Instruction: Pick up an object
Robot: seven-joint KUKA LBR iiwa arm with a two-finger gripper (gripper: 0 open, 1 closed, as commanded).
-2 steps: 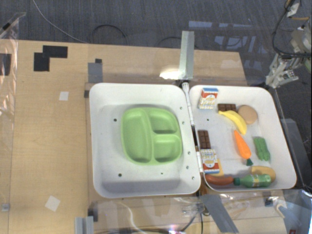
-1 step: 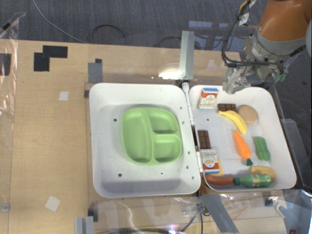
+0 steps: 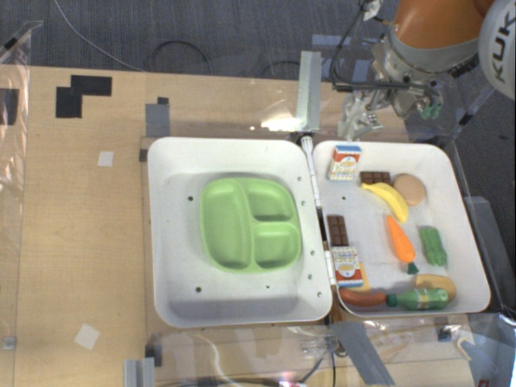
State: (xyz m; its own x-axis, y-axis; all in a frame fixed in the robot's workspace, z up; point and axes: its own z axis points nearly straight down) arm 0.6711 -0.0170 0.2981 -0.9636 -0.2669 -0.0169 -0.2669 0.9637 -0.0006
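My gripper point(image 3: 363, 123) hangs over the far rim of the right bin point(image 3: 459, 216), open, with nothing between its fingers. Just below it in the bin lies a small red-and-white carton point(image 3: 343, 163). Beside the carton are a chocolate bar point(image 3: 376, 179), a banana point(image 3: 388, 200) and a beige bun point(image 3: 410, 189). Further forward lie a carrot point(image 3: 401, 240), a green vegetable point(image 3: 433, 246), a second chocolate bar point(image 3: 337, 230) and a second carton point(image 3: 347, 266). Along the near wall are a sausage point(image 3: 364, 298), a green bottle point(image 3: 419, 299) and a yellow-brown piece point(image 3: 435, 283).
The left bin point(image 3: 173, 216) holds a green divided plate point(image 3: 248, 222). A metal upright point(image 3: 310, 91) stands behind the seam between the bins, left of the gripper. Cables hang by the wrist. Open bench lies to the left.
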